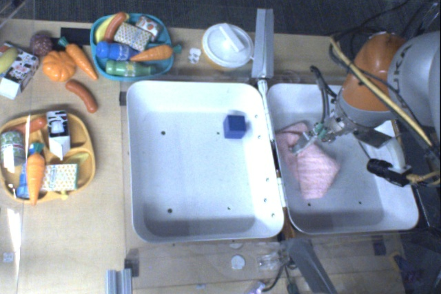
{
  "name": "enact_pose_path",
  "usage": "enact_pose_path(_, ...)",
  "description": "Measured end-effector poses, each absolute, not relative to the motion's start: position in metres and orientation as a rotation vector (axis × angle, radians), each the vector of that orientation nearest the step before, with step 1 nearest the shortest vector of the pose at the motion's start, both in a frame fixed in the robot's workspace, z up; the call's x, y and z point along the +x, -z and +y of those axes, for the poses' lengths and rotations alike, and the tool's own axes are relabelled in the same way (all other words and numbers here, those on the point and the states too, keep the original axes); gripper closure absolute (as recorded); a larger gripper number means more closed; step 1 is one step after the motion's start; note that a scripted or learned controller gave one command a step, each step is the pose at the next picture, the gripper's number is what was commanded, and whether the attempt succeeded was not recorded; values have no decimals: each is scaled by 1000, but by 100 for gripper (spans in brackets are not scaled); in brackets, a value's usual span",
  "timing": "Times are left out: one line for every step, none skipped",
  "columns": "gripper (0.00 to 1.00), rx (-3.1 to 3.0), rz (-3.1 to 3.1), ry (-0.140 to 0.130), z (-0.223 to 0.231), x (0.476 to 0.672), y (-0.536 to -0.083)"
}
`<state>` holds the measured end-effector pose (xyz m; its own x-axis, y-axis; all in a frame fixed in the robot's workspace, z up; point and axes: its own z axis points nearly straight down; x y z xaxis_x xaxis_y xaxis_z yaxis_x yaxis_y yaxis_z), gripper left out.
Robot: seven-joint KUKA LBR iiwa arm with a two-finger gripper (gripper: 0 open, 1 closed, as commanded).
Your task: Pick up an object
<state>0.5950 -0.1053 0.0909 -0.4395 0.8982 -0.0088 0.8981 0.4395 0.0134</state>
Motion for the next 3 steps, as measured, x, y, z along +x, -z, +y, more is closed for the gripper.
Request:
enact_pose_path(100,1652,2649,-19,-103,597,-103)
enact_pose_path(0,1651,2649,-18,-104,597,-103)
enact_pose_path(0,1594,2692,-10,-139,600,-91)
